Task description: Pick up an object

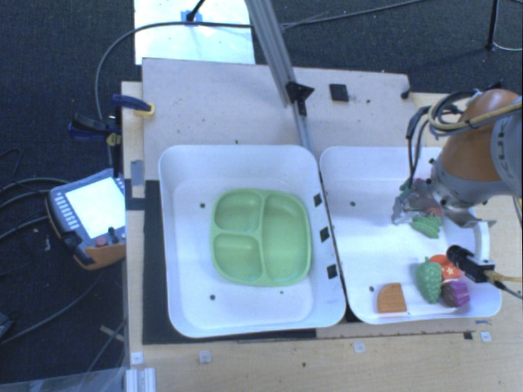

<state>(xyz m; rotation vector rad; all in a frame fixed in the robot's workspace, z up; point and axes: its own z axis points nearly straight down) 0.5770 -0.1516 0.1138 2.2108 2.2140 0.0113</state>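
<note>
In the right bin [359, 178], the gripper [415, 211] sits low with a small green object [426, 225] touching its fingertips, though whether they clamp it I cannot tell.

Two white bins [245, 158] sit side by side on the bench [245, 96].

Smooth pale-green plastic tray [261, 237] (slightly glossy) lies in a matt white bin [184, 300]

bright overhead light | bins [245, 158] glare white | soft blur
</note>
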